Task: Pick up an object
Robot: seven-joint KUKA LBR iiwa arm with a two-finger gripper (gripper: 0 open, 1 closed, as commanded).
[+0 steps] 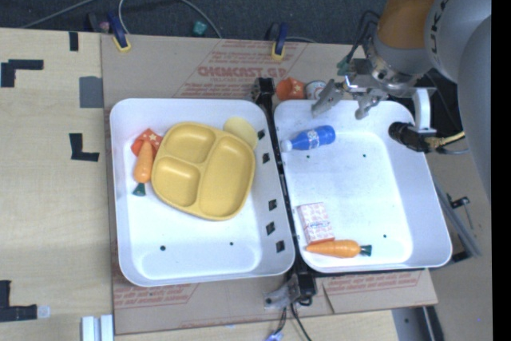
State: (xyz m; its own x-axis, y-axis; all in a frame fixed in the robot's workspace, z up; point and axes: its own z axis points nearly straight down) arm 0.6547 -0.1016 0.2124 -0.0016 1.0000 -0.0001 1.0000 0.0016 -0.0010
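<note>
Two jaws (345, 100) hang spread and empty over the right bin's (415, 196) far rim. The nearest object, a blue bottle (312, 138), lies just below; the arm should descend straddling its narrow width.

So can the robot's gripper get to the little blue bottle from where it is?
Probably yes. The gripper hangs over the far edge of the right bin, and the blue bottle lies on its side just below it with bare white floor around, nothing on top.
</note>
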